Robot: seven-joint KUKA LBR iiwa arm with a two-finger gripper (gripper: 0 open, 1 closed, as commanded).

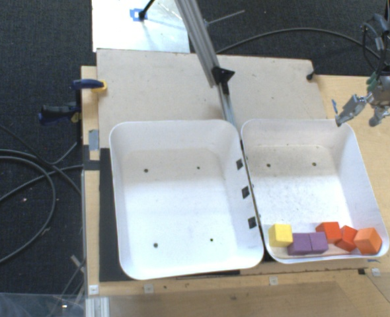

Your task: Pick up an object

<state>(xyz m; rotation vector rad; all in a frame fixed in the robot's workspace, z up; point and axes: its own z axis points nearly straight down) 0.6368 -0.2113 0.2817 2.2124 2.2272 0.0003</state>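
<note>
Small blocks, any one of which would have served as the object to pick up, lay in a row along the near wall of the right-hand shallow white plastic bin (353,152): a yellow cube (280,234) at the left end, a purple block (307,243) touching it, then a red-orange block (328,230), a smaller red block (346,238) and an orange cube (368,240) tucked into the near right corner. You should have noted how tightly they were packed, most of them touching a neighbour and pressed close to the wall, which left little room for a finger on either side. In your place I would have judged the yellow cube the best target, since its left face stood free toward the dividing wall, and I would have approached from straight above with the fingers aligned across its free faces. Beside that bin, the left-hand shallow white plastic bin (125,177) offered nothing to grasp. Beyond both lay the pale board of the bench (155,84) with a slanted grey metal pole (198,28) crossing it. Farthest off, above the far right corner of the right bin and well apart from the blocks, hung the two-finger gripper (361,107), its fingers spread apart and holding nothing, so the descent and the grasp were, by my judgement, not yet begun.
</note>
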